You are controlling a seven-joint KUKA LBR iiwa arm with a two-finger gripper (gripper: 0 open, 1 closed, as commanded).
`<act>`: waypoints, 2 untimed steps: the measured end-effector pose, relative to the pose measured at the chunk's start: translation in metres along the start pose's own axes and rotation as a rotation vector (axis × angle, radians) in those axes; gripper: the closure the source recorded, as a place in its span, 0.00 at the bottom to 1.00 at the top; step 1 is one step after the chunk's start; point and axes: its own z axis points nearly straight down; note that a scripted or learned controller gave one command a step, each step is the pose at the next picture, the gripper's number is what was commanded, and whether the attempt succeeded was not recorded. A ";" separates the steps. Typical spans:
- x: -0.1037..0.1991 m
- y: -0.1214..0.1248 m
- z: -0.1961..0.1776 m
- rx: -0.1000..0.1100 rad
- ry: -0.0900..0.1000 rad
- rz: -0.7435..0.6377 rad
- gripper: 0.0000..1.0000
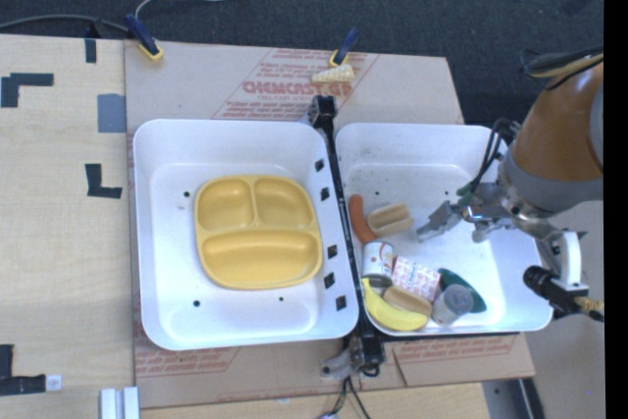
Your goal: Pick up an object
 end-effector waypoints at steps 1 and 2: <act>0.006 0.058 0.095 0.001 0.001 0.000 0.00; 0.037 0.087 0.104 -0.011 -0.005 0.001 0.00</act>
